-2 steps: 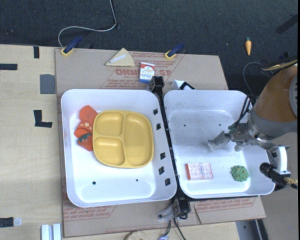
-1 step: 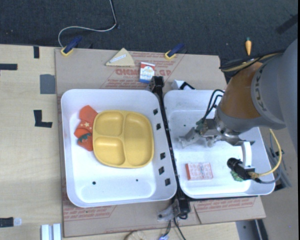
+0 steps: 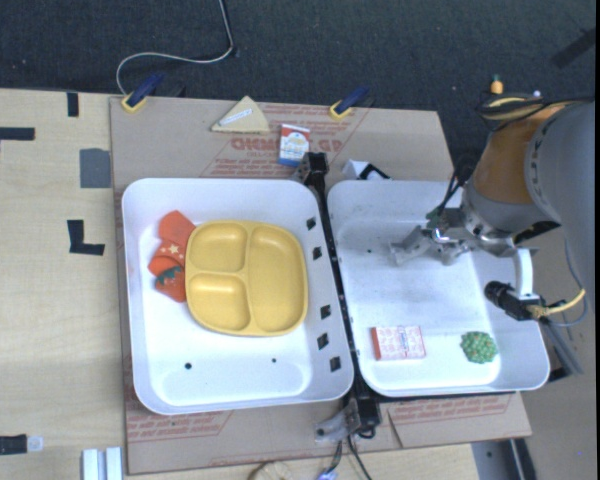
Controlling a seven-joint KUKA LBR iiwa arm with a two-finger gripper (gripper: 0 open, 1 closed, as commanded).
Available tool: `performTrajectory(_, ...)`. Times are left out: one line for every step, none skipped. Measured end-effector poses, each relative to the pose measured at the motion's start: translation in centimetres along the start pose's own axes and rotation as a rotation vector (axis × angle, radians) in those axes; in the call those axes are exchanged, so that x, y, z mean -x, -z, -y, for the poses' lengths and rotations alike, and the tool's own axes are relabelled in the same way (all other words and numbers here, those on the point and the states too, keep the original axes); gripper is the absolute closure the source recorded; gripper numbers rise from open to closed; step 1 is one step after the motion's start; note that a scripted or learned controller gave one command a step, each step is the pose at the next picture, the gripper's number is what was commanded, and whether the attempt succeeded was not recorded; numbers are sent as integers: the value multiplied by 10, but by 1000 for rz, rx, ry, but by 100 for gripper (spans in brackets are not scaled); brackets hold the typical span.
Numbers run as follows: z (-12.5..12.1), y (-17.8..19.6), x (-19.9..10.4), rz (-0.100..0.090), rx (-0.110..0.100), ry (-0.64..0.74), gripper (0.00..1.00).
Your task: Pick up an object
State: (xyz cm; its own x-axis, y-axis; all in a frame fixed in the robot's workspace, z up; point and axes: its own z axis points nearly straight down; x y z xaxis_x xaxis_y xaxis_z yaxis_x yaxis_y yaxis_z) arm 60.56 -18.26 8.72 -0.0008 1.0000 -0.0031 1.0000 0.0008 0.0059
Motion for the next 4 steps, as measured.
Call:
performTrajectory(26,0,-75,-4,-3,2,0)
performTrajectory(-57,-2,-86,-2,-3,1,0)
performTrajectory(-61,-2,-87,-1,-6,1,0)
performTrajectory(52,0,-48,0,-6,-2,0)
